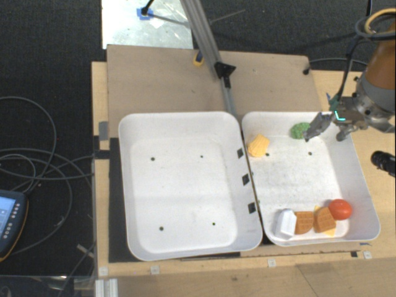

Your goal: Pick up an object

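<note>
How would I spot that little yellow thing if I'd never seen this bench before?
Start at the right-hand shallow white bin. Look along its left wall, near the far end: the small yellow chunky block lies there alone. The other pieces huddle in the near right corner, and the green lump sits at the far edge by the tool.

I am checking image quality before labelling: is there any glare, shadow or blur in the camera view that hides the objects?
In the camera view, light is even and soft; the bins' white floors look bright, yet the green object, yellow object and red ball stay readable. A glare patch lies on the floor beyond the bench. The gripper looks slightly blurred.
</note>
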Controlling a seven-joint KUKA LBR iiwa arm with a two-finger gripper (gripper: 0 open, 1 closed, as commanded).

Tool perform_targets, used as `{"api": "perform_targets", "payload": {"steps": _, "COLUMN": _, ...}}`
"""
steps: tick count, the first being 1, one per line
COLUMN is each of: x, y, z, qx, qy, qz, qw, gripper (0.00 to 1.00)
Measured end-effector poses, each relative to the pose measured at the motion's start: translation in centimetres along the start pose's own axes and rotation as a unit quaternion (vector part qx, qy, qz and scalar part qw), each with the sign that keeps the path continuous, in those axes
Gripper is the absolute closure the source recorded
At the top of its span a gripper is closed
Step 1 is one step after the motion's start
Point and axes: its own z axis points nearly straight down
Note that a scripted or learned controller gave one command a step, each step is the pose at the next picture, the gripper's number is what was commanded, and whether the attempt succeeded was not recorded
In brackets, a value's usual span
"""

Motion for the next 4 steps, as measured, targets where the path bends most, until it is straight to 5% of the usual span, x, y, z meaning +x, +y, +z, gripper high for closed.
{"api": "perform_targets", "payload": {"steps": 1, "x": 0.0, "y": 0.1, "z": -0.2, "qx": -0.002, "qy": 0.000, "qz": 0.001, "qw": 1.0000, "gripper": 0.00}}
{"api": "perform_targets", "payload": {"steps": 4, "x": 2.5, "y": -0.5, "z": 15.1, "qx": 0.000, "qy": 0.000, "qz": 0.002, "qw": 1.0000, "gripper": 0.00}}
